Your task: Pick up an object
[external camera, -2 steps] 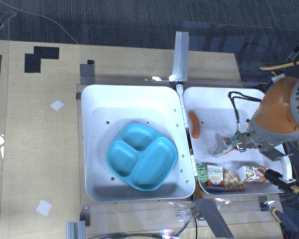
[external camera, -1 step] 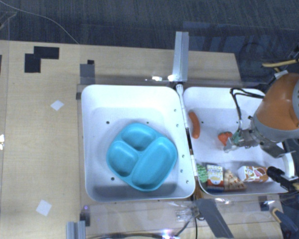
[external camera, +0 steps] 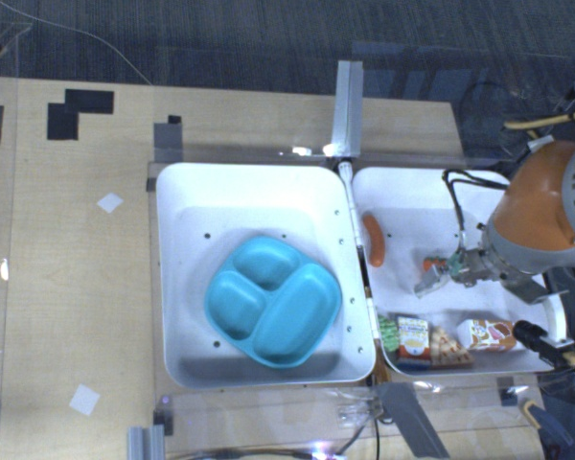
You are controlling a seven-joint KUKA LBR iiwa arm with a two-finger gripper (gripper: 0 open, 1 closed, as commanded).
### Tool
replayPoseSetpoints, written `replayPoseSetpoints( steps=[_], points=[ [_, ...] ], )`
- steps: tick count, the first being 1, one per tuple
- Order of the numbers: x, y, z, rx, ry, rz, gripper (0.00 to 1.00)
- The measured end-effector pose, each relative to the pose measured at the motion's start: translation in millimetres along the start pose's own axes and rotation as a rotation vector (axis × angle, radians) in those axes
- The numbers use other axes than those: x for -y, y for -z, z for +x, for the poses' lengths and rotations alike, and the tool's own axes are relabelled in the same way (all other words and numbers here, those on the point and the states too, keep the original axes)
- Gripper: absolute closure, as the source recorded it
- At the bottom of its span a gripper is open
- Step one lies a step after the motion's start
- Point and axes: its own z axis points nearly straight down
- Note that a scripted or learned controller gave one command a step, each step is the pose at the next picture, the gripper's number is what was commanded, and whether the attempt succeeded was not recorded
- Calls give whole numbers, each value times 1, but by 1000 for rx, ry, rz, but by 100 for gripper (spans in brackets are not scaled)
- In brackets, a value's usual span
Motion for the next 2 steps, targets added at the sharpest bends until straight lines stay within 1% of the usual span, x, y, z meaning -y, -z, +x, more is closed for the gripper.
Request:
replayPoseSetpoints(
  steps=[1, 2],
  points=[
    [-45, -15, -18, -4, -3, 9, 0],
    [-48, -1, -19, 0, 1, 2, 100]
  ],
)
